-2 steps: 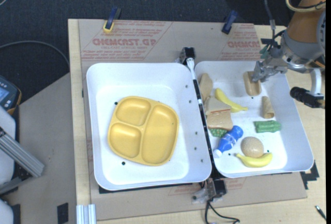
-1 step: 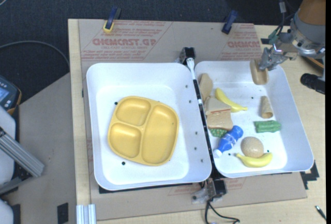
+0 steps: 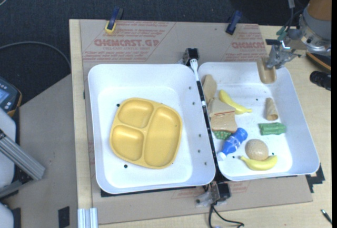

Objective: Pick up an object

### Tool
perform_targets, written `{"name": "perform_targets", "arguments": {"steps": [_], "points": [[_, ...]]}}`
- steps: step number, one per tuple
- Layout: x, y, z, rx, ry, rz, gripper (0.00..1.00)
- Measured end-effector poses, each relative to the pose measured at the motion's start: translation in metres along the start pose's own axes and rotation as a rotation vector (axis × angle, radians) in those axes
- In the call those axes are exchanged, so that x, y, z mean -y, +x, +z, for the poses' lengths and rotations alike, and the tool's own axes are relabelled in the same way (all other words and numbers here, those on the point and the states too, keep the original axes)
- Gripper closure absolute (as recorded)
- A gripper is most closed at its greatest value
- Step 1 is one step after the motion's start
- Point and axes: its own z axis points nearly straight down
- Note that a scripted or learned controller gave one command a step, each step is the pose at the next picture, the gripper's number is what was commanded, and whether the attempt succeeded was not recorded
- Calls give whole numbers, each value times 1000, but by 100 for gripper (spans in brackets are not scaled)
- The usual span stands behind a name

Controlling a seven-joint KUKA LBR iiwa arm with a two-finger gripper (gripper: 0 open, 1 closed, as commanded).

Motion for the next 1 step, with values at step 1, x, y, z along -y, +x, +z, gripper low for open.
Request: {"name": "perform_targets", "arguments": {"steps": [1], "points": [[44,27,-10,-3,9,1,100]]}}
